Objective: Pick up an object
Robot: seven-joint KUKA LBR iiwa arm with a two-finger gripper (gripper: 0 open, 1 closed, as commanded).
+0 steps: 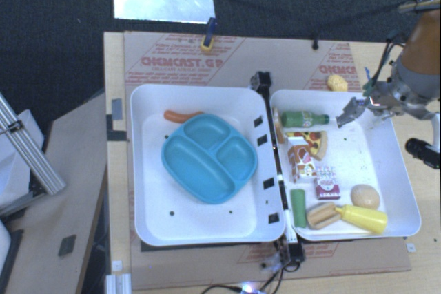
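Note:
The right bin (398,160) holds a green bottle (304,119), a pizza slice (309,141), a small printed carton (301,163), a red packet (327,184), a green cylinder (298,206), a hot dog bun (321,215), a yellow mustard bottle (363,217) and a tan potato-like ball (365,197). My gripper (351,111) hangs over the far part of this bin, just right of the green bottle's cap, with nothing seen between its fingers.
The left bin (148,148) holds a blue divided plate (209,157) and an orange sausage (180,116) behind it. A small yellow object (337,83) lies on the cardboard beyond the right bin. A yellow-and-blue clamp (208,38) stands at the back.

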